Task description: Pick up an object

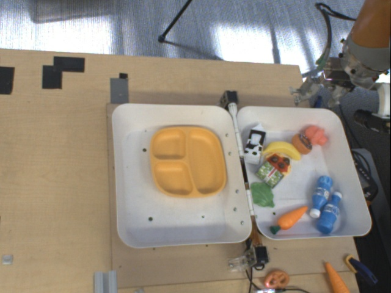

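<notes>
The right bin (342, 163) holds several toys: a black-and-white cow (255, 143), a yellow banana (285, 149), an orange-and-pink piece (310, 137), a red-and-green box (274, 168), a green leaf shape (263, 195), a carrot (291, 218) and two blue bottles (324, 204). My gripper (319, 89) hangs at the back right, above the bench just beyond the right bin's far rim. It is apart from all the toys, and nothing shows in it. The orange-banded wrist rises behind it at the top right corner.
The left bin (131, 182) holds a yellow divided plate (186, 161). A black clamp (230, 97) sits at the back where the bins meet. Near the front edge lie a pretzel shape (276, 279) and another orange carrot (336, 279). Cables run along the right side.
</notes>
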You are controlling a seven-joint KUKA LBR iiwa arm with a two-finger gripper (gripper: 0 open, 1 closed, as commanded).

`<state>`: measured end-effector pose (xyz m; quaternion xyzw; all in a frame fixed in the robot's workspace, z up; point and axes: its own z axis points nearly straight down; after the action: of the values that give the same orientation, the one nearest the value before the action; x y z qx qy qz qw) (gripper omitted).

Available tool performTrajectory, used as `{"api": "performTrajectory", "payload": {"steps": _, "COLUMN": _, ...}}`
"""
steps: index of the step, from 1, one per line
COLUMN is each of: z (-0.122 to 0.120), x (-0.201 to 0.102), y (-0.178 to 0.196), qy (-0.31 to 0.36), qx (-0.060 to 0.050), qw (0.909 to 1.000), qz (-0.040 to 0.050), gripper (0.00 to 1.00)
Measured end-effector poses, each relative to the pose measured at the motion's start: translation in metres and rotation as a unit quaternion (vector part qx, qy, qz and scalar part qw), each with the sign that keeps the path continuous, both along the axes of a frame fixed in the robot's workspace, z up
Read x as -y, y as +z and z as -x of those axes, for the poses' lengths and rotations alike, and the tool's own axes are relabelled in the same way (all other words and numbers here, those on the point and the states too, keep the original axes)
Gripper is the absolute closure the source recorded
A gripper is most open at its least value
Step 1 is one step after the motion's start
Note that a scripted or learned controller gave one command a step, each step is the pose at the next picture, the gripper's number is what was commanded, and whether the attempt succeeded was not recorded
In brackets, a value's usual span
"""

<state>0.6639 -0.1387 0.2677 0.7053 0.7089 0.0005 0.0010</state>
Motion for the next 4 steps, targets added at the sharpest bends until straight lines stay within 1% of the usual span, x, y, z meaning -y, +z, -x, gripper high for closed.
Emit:
{"api": "performTrajectory", "payload": {"steps": 1, "z": 0.051, "x": -0.008, "y": -0.124, "qy": -0.011, "qx": -0.003, "qw": 0.9999, "qz": -0.0009, "gripper": 0.0}}
{"api": "performTrajectory", "payload": {"steps": 2, "z": 0.012, "x": 0.039, "y": -0.18, "qy": 0.106, "qx": 0.003, "qw": 0.9944, "qz": -0.0063, "gripper": 0.0}}
{"api": "performTrajectory", "payload": {"steps": 3, "z": 0.011, "x": 0.019, "y": -0.18, "qy": 0.173, "qx": 0.003, "qw": 0.9849, "qz": 0.0014, "gripper": 0.0}}
{"api": "performTrajectory", "payload": {"steps": 4, "z": -0.002, "x": -0.005, "y": -0.182, "qy": 0.323, "qx": -0.009, "qw": 0.9463, "qz": 0.0017, "gripper": 0.0}}
